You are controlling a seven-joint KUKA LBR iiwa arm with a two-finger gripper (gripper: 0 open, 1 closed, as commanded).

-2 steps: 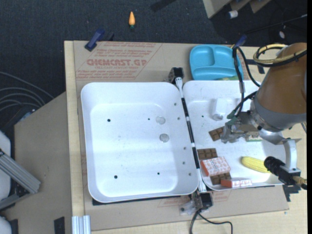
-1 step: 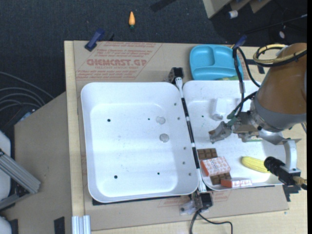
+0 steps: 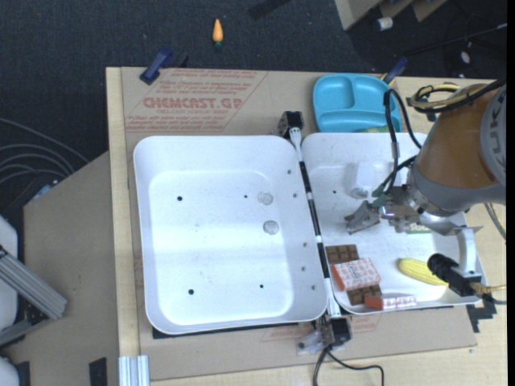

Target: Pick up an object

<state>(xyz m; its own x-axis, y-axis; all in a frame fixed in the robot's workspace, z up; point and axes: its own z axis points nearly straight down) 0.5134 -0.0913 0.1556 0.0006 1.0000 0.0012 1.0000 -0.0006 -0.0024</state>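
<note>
You see the arm (image 3: 459, 159) as a fat grey barrel with a broad orange band, black cables looping along it above the right bin (image 3: 338, 155).

dark carpet floor (image 3: 96, 22), wooden bench (image 3: 121, 175)

A light blue plastic divided tray (image 3: 352, 101) lies on the brown bench top (image 3: 205, 103) at the far side, just behind the right bin. Further left along the far edge of the bench lies a small dark blue clip (image 3: 156, 67), and beyond it a small orange cone-shaped piece (image 3: 217, 30) rests on the dark carpeted floor (image 3: 72, 30). Grey cables (image 3: 32, 171) curl on the floor at the left.
</note>
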